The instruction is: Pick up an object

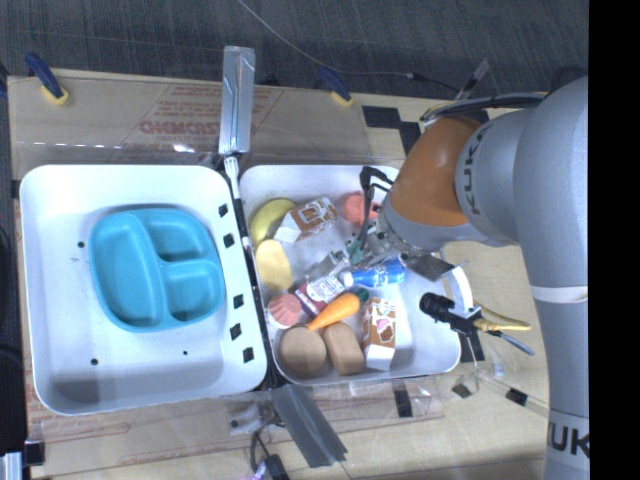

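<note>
A blue divided tray [158, 265] lies in the left bin [60, 358], well to the left of the pincer [362, 246]. In the right bin [440, 353], a banana [266, 217] and a pale yellow fruit [273, 264] sit left of the pincer. A small snack packet [315, 214] lies just beside it. Below it are an orange carrot [336, 310], two brown potato-shaped pieces [322, 349] and a small carton [382, 332]. The pincer reaches down among the clutter; whether it is spread or pressed together cannot be told. A blue-capped bottle [380, 273] lies touching or just under it. The grey arm [545, 168] with its orange band [435, 178] comes from the right above the tabletop [500, 288].
</note>
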{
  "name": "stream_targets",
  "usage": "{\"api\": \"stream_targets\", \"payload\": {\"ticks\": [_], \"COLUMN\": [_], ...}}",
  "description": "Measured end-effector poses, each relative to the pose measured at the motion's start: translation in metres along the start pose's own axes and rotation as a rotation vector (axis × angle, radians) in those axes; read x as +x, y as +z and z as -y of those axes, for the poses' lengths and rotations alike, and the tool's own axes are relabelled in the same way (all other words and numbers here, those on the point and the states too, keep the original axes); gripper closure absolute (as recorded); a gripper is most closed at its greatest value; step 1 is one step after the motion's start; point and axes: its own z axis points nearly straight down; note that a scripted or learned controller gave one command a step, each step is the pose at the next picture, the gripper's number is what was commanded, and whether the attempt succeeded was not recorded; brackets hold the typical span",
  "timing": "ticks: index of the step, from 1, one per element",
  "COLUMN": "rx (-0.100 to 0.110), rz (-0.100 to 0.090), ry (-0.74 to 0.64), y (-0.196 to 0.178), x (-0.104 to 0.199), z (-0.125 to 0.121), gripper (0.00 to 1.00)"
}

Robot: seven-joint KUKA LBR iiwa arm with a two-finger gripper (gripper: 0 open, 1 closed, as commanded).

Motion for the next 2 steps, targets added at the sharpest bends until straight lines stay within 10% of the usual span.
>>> {"api": "stream_targets", "payload": {"ticks": [1, 2], "rx": [-0.005, 0.002], "rz": [-0.001, 0.000], "ry": [-0.005, -0.166], "y": [-0.011, -0.052], "x": [0.001, 0.015], "z": [-0.003, -0.009], "gripper": [1.00, 1.00]}}
